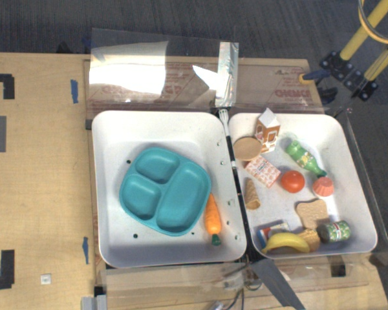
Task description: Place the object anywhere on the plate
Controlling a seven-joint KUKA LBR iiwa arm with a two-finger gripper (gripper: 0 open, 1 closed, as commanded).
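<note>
A banana (288,241) lies at the front of the right bin (336,146), a green can (337,231) near it; in the left bin (110,141) a carrot (212,218) lies on the bin floor, touching the teal plate (165,189) at its right rim, leaf end toward the front.
</note>
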